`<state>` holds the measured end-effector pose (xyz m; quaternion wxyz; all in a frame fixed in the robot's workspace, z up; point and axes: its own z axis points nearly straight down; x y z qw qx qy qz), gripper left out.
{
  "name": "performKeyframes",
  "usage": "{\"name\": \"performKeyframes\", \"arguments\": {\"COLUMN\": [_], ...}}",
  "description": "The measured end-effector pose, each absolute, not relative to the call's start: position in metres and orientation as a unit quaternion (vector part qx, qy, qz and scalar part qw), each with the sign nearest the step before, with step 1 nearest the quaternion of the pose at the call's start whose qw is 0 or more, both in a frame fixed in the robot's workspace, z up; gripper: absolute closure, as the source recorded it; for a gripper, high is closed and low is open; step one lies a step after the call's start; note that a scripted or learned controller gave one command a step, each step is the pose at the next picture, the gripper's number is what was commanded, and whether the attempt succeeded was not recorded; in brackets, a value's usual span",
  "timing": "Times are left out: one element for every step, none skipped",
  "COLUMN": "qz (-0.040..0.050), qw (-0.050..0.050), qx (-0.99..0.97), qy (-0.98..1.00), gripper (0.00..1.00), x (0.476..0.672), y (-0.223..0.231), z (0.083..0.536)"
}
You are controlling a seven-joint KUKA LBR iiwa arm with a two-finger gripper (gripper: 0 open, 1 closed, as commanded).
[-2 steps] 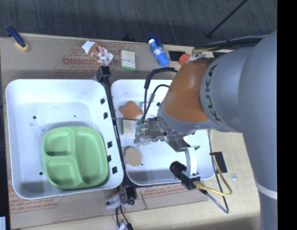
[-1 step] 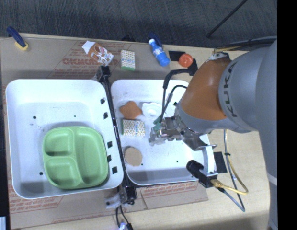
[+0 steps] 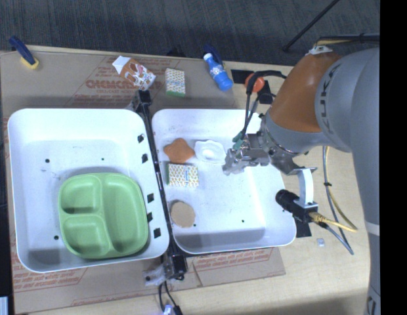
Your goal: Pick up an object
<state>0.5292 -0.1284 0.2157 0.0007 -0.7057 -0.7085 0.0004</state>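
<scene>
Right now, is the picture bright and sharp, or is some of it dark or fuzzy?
In the camera view, the right bin looks brightly lit, almost washed out; soft shadows lie along the left bin walls; the gripper looks a bit blurry; the floor at the top is dark.

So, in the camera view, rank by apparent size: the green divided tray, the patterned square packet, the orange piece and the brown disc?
1. green divided tray, by far the largest
2. patterned square packet
3. orange piece and brown disc: these look about alike, so I won't rank them.

Probably a robotics lab: white bins [image 3: 210, 120] on cardboard-covered bench [image 3: 92, 84], trailing cables.
</scene>
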Motion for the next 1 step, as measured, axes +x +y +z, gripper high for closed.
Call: {"name": "performKeyframes", "arguments": {"qz": [0.0007], "qw": [0.001], "qx": [-0.706], "qy": [-0.708], "gripper": [1.00], "x": [0.4759], "y": [-0.2122], "z": [0.2120]}}
